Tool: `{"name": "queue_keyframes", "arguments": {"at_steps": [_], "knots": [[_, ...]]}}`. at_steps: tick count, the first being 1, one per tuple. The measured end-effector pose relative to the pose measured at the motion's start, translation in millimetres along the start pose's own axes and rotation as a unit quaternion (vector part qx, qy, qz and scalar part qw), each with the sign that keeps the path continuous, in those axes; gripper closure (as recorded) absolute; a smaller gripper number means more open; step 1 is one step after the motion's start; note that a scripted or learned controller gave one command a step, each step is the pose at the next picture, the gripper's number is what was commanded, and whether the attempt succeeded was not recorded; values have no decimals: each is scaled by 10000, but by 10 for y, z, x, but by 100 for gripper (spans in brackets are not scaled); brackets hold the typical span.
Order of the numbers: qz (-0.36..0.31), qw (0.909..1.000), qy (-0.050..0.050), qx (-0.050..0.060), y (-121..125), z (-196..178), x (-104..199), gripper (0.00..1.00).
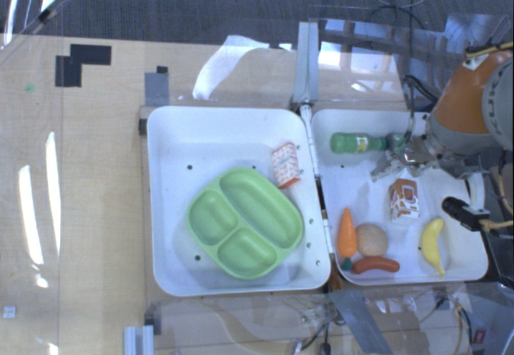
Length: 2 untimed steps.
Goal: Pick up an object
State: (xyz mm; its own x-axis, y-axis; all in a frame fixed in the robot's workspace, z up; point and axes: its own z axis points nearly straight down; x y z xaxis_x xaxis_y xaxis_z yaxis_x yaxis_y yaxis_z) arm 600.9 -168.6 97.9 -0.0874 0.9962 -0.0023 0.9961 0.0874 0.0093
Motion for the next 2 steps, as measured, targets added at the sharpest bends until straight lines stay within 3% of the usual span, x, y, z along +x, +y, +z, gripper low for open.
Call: {"name": "queue_keyframes", "arguments": {"at_steps": [1, 2], "knots": [[358, 9994, 11, 4, -305, 91, -326, 0], [344, 9994, -10, -48, -267, -46, -325, 100]]}}
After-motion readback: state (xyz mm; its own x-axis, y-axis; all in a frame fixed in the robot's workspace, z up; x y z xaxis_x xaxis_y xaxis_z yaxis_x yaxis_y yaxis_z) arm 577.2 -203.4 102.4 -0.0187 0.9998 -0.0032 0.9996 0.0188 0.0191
